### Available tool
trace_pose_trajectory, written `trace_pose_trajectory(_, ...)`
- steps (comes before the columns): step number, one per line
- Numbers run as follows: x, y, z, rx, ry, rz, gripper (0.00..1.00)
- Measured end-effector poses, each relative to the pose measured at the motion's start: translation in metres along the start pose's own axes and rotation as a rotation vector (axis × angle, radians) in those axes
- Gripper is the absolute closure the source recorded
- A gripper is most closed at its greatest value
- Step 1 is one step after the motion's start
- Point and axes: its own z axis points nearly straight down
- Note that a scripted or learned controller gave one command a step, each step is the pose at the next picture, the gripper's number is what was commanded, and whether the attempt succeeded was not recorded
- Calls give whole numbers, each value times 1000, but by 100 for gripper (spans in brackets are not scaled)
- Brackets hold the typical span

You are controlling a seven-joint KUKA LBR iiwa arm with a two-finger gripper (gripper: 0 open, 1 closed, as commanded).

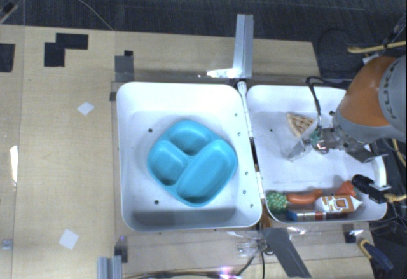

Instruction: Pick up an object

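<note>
Here the pincer (305, 144) hangs low in the right bin (280, 96), fingers' spread not discernible, just beside the pizza-slice toy (300, 122), plausibly lining up since that object lies isolated from the clutter.

– Where is the arm (375, 103)?
– It comes in from the right, over the right bin (280, 163).
– And its gripper (304, 144)?
– Low inside that bin, near the back, pointing left.
</note>
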Motion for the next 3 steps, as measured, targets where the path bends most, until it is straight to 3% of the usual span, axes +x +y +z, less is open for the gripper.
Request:
trace_pose_trajectory(1, -62, 59, 3, 4, 1, -139, 0)
trace_pose_trajectory(2, -24, 111, 3, 8, 0, -82, 0)
trace_pose_trajectory(3, -22, 114, -8, 3, -3, -92, 100)
